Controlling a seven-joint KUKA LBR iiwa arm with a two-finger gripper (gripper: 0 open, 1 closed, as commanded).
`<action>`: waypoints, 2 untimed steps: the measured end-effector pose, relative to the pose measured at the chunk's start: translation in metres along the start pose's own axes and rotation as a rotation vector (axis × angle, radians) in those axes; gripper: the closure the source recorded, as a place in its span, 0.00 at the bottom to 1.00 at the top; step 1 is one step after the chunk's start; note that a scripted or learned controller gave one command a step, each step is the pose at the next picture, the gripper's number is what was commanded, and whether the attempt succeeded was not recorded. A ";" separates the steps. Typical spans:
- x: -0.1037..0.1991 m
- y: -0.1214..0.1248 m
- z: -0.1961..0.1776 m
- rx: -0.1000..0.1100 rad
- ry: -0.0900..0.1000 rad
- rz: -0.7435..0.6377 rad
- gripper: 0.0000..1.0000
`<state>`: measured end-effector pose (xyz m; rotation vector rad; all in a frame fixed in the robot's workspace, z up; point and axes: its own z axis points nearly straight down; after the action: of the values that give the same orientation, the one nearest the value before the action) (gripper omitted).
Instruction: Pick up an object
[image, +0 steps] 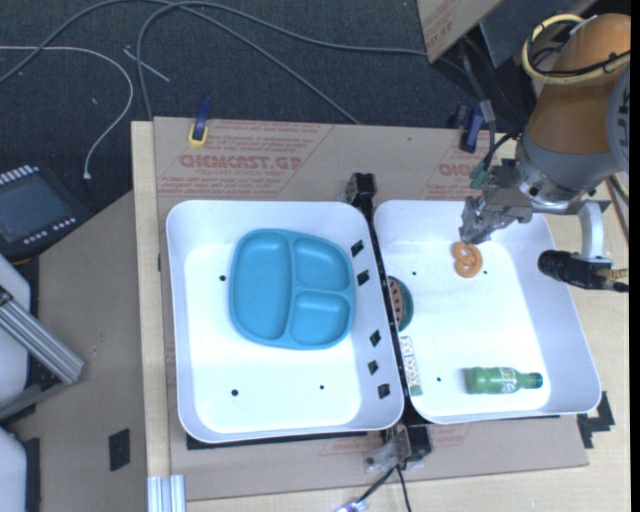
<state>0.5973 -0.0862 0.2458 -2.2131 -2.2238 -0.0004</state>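
A small orange ring-shaped object (466, 261) lies on the floor of the right bin (500, 320), near its back. My gripper (476, 230) hangs just above and slightly behind the ring, close to it. The ring looks to be resting on the bin floor. A green bottle (501, 380) lies on its side near the right bin's front edge, well away from the gripper.
A blue divided plate (291, 288) lies in the left bin (200, 330). A dark round object (401, 303) sits by the divider between the bins. The arm's orange band (585, 70) rises at the upper right. Cables trail over the floor behind the bench.
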 end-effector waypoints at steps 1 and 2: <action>0.045 -0.014 0.011 0.001 -0.001 0.000 1.00; 0.097 -0.023 0.003 -0.001 0.000 -0.001 1.00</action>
<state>0.5739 0.0106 0.2433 -2.2129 -2.2248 -0.0006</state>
